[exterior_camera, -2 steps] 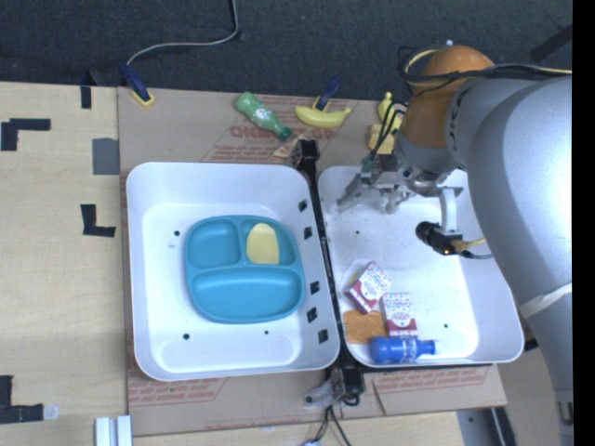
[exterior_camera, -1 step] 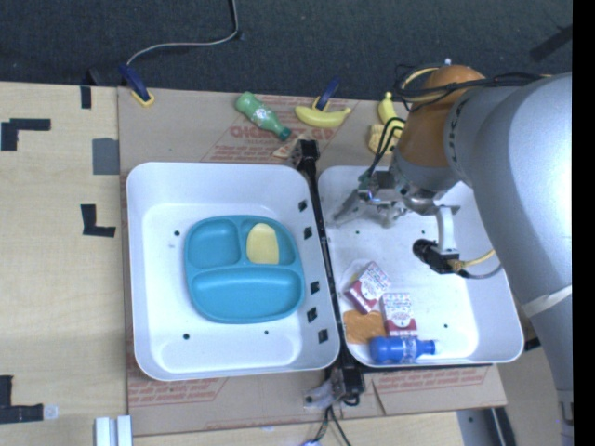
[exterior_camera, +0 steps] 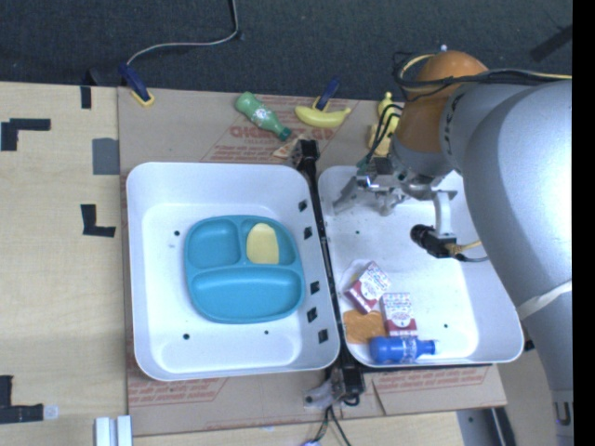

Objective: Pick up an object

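Arm reaches in from right, hand [exterior_camera: 372, 191] low over the far end of the right bin [exterior_camera: 483, 337]; can't tell its state. Nothing visibly gripped. Red-white packets [exterior_camera: 369, 287], orange piece [exterior_camera: 363, 325], blue bottle [exterior_camera: 402, 348] at that bin's near end. Left bin [exterior_camera: 153, 249]: blue tray [exterior_camera: 232, 282] carrying yellow item [exterior_camera: 262, 243].

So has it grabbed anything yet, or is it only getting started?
Nothing looks picked up yet. The gripper sits at the far end of the right bin, away from the small packets and the blue bottle lying at the near end. The left bin's blue tray holds a yellow piece. The whole grab and lift is left.
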Robot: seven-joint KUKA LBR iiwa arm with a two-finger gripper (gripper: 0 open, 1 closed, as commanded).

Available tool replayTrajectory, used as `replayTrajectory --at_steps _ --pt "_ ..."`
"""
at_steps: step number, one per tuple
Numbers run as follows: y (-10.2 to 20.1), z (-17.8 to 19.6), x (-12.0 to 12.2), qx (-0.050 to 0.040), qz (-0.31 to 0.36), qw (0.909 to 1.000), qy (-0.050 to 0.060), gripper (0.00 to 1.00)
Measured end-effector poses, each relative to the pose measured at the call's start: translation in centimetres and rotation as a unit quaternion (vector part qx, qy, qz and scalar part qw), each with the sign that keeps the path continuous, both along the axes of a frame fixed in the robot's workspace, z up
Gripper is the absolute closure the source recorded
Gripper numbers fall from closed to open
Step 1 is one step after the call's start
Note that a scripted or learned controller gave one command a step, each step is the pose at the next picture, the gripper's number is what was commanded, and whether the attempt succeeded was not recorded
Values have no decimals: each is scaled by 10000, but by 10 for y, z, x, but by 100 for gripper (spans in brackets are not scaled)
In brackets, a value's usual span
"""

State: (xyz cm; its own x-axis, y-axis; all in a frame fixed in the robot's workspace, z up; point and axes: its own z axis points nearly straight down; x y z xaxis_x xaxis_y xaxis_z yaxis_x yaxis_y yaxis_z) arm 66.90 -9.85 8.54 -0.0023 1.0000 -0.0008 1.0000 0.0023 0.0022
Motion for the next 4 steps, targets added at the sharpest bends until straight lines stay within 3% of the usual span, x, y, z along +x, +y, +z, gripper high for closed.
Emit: replayTrajectory --at_steps 1,2,3,4 --pt "-23 1 -7 -9 -7 10000 -3 0" --pt "-2 1 -37 -7 -9 10000 1 0" --pt "-2 0 0 -1 -3 10000 -3 0" --pt "2 0 0 -9 -9 10000 4 0"
